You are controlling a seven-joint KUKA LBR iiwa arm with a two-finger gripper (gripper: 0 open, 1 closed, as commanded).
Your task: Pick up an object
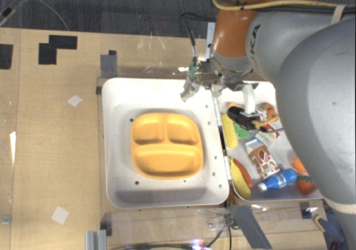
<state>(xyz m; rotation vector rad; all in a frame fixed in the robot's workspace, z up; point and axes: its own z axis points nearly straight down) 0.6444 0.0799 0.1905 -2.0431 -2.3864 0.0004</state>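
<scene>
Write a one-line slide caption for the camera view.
KUKA arm's gripper hovers near the divide between a bin holding a yellow tray and a bin of mixed items.

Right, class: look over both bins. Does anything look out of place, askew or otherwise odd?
Nothing looks spilled or damaged. The yellow divided tray lies flat, alone in the left bin. The right bin holds a jumbled pile: a blue bottle on its side, a small carton tilted, items overlapping.
</scene>
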